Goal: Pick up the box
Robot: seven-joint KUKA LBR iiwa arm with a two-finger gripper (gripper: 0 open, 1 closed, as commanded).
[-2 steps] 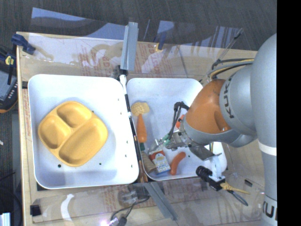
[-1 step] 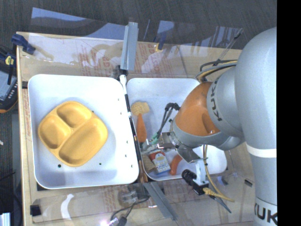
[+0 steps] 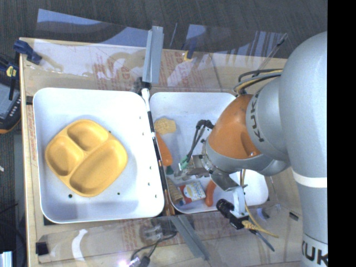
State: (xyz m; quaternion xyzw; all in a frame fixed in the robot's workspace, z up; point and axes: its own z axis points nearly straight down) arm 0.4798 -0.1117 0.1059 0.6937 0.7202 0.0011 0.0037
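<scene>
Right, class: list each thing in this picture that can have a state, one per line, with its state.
Yellow plastic three-compartment plate: upright, flat in the left white bin.
Orange carrot-shaped toy: lying along the right white bin's left wall.
Small red-and-white box: lying flat, near bin's front.
Grey arm's gripper: lowered into the right bin, above the box.

Arm (image 3: pixel 261 132) over right bin (image 3: pixel 189 102)
</scene>
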